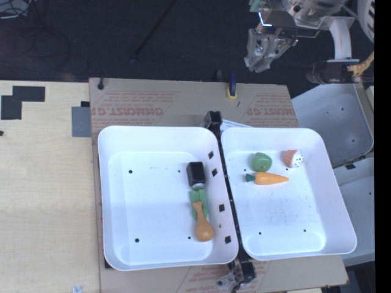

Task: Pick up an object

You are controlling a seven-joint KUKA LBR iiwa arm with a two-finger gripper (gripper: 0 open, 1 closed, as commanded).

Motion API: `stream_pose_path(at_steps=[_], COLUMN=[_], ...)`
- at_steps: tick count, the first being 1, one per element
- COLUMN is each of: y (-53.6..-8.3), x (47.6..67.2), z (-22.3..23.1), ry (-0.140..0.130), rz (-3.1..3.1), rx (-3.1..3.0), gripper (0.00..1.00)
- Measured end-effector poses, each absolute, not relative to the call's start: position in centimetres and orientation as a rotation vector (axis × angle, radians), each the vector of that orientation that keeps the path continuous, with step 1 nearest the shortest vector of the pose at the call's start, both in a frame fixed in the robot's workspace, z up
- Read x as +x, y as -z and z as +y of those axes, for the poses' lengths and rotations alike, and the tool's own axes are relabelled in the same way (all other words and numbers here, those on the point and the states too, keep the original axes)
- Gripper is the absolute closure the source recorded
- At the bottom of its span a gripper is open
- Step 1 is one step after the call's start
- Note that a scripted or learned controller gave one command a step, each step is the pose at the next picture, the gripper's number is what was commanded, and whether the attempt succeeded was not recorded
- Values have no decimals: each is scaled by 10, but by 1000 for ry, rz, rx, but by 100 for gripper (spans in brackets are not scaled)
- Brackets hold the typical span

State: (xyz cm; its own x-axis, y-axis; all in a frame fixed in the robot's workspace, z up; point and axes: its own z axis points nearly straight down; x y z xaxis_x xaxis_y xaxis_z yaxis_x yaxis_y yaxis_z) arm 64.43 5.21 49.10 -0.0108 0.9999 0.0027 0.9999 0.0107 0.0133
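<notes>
A: Start nearest the camera. What lies in the left bin [122,163]?

B: Toward its 4 o'clock corner, an orange wooden pear-shaped piece [202,226], its narrow end pointing to 12 o'clock. That end touches a green piece [197,198], and just beyond the green piece at 12 o'clock stands a small black cylinder [196,174]. All three sit close to the bin's right wall.

A: And the right bin [317,224]?

B: Its things lie in the far half. A toy carrot [269,178] lies crosswise, tip toward 3 o'clock. Just past it at 11 o'clock is a round green object [261,161], near the carrot but I cannot tell if they touch. At 1 o'clock from the carrot, apart from it, sits a red-and-white piece [292,159].

A: What carries the bins?

B: A brown board [159,102] on the pale surface [43,194].

A: Where is the gripper [261,57]?

B: Far back, at 12 o'clock from the right bin, hanging over the dark area beyond the board and well apart from every object. Nothing shows between the jaws; how wide they stand I cannot tell.
</notes>
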Motion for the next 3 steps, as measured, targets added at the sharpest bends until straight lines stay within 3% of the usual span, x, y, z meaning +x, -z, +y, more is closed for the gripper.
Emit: stream_pose_path(at_steps=[1,2,3], y=[-541,-536,-536], x=[643,643,644], z=[135,208,246], ry=[-6,4,5], rz=[2233,2233,2229], rx=[2211,2215,2218], gripper=[100,100,100])
